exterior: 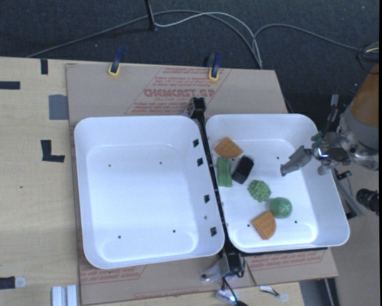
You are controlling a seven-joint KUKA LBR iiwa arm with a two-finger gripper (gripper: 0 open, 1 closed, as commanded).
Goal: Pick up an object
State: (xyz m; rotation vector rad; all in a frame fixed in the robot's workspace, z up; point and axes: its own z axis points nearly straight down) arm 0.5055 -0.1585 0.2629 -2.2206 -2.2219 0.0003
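while the gripper (291, 164) hangs over the right bin (331, 234) with nothing visibly between its fingers, how far they stand apart cannot be told. the likely targets sit just left and below it: a black block (243, 169), a knobbly green ball (259, 190), a smooth green ball (280, 206). these could roll off a poorly centred pinch, and the black block touches a green bar (224, 171), risking a nudge. the arm is cut off at the right edge.

Two bins side by side on surface (25, 171), left bin (139, 190), right bin (305, 231) holding six objects, claw (293, 162) above its right part
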